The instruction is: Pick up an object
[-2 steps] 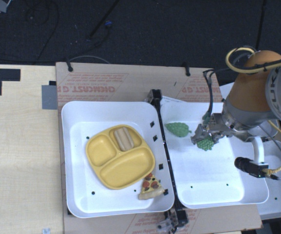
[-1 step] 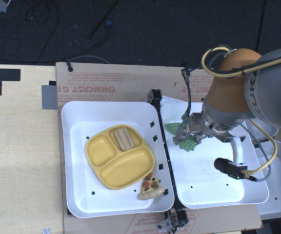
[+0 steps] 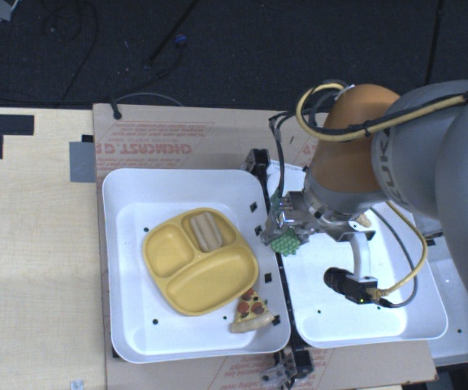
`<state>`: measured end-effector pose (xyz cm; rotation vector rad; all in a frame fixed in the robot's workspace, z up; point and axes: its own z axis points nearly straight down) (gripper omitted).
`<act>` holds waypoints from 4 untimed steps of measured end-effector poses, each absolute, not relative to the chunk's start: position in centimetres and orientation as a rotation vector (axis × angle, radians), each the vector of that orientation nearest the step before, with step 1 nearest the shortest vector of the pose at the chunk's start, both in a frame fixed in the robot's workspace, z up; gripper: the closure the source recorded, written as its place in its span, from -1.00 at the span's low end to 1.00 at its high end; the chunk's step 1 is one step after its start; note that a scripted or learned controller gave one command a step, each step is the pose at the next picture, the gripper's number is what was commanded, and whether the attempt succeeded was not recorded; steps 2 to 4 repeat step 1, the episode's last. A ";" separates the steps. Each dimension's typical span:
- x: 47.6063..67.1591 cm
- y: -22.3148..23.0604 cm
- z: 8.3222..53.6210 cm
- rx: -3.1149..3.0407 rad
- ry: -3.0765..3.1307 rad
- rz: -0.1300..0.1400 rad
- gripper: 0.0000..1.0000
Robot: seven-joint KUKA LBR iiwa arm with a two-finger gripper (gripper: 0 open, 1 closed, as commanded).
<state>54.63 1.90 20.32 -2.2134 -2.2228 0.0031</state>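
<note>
Partly hidden under the arm (image 3: pixel 356 149), the end effector (image 3: pixel 286 232) grips a green object (image 3: pixel 284 243).

Mirrored "CHEMCAST GP" on cardboard (image 3: pixel 181 140).

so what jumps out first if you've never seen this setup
The big grey arm with its orange band dominates the right side, bent down over the right bin near the divide between the bins. In the left bin sits a yellow divided plate with a hot dog in one compartment. A toy pizza slice lies just beside the plate's lower right edge, and a small green object sits at the gripper's end.
</note>
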 end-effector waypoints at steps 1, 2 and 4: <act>53.9 6.9 22.1 -2.215 -2.224 0.001 1.00; 53.9 6.9 22.1 -2.215 -2.224 0.001 1.00; 53.9 6.9 22.1 -2.215 -2.224 0.001 1.00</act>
